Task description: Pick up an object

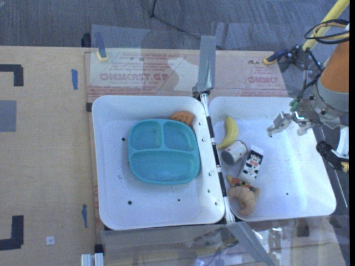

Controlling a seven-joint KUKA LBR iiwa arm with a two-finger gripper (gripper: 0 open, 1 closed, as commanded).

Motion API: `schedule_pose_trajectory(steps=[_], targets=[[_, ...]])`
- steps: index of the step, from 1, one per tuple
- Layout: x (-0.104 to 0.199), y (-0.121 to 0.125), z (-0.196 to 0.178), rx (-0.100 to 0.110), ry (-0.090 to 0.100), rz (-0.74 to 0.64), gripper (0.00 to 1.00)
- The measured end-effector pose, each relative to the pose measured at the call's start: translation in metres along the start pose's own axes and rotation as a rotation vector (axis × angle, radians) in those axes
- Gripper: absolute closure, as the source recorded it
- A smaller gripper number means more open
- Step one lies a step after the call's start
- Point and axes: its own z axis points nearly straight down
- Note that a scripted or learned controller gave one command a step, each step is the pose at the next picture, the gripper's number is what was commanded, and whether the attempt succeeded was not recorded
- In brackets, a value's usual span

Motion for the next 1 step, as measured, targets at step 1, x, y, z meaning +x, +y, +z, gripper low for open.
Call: schedule_pose_trajectory(steps=[1], targets=[[0.0604,-0.0089,0.0844,-0.003,-0.001,0.022,0.0]])
